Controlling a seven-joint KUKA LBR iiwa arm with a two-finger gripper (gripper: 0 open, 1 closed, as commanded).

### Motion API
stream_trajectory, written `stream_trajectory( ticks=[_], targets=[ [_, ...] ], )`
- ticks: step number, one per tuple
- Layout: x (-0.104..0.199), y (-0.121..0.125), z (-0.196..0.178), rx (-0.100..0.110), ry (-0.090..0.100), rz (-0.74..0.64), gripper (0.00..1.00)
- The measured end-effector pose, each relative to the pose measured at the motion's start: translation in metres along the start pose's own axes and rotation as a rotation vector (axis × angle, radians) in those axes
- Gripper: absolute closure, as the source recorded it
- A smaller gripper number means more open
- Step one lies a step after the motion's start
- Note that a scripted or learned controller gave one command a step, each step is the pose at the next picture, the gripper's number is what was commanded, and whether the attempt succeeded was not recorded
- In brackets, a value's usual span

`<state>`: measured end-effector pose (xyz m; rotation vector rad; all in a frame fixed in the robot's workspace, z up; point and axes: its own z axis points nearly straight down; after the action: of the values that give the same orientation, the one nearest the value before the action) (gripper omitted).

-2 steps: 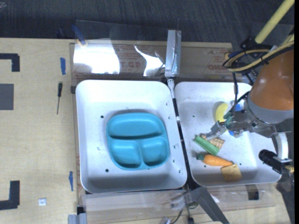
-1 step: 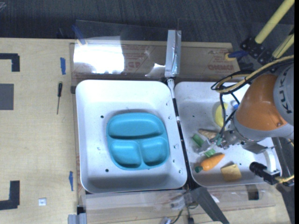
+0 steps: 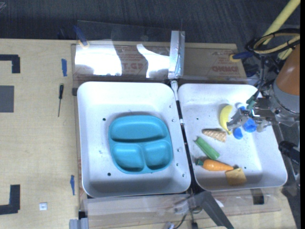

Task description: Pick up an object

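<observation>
A pale wooden bench (image 3: 33, 142) bearing black tape marks carries two shallow white bins side by side, with a strip of brown cardboard (image 3: 209, 63) and a sheet of glaring clear plastic (image 3: 119, 58) behind them. The left bin (image 3: 90, 104) holds a blue sectioned tray (image 3: 139, 142) lying flat near its centre.

The right bin (image 3: 267, 171) holds the loose objects: a yellow banana (image 3: 225, 115) towards the upper middle, a tan ridged cone-like piece (image 3: 214, 134) just below it, a green stick-shaped item (image 3: 207, 147) slanting down from there, an orange carrot (image 3: 217, 165) lying across the lower part, and a tan block (image 3: 236, 176) touching the carrot's right end. Small blue pieces (image 3: 238, 132) sit just right of the banana.

The grey arm, its orange band (image 3: 289, 78) visible at the frame's right edge, reaches in over the right bin's upper right corner with its wrist tilted down and to the left. The gripper (image 3: 239, 118) hangs just beside the banana, among the blue pieces; whether it touches any of them cannot be told. Its jaw state cannot be made out from this angle, and nothing is seen clearly held. Yellow and black cables (image 3: 279, 30) loop above the arm.
</observation>
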<state>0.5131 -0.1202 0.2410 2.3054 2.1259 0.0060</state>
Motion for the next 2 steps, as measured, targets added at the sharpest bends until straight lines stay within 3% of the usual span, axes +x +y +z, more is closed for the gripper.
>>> stream_trajectory(
  ticks=[1,2],
  targets=[
    [0.026,0.064,0.088,0.012,0.002,-0.132,0.00],
    [0.000,0.095,0.152,0.003,0.001,-0.155,0.00]
  ],
)
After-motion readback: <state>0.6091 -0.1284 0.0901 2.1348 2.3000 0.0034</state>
